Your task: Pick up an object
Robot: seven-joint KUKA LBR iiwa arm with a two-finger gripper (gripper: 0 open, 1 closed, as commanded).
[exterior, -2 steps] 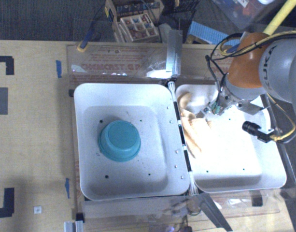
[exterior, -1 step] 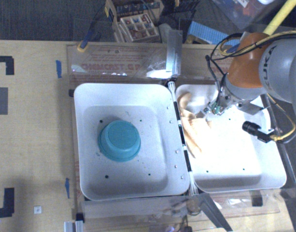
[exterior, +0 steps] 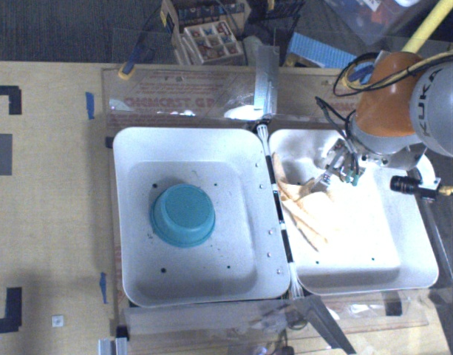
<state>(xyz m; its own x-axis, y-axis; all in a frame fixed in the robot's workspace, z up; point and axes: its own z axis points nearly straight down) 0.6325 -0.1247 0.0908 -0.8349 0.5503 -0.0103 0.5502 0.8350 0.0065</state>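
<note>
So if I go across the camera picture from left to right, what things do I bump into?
Blue tape marks → left bin → teal bowl → tan cloth-like thing in the right bin → tool → orange band of the arm.

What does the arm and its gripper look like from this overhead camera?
The grey KUKA arm carries a wide orange band above the wrist, with dark lettering partly visible on the grey shell. Yellow and black cables loop beside the band. The small metallic gripper has teal-coloured parts by it, and a black cylindrical fitting projects from the wrist.
</note>
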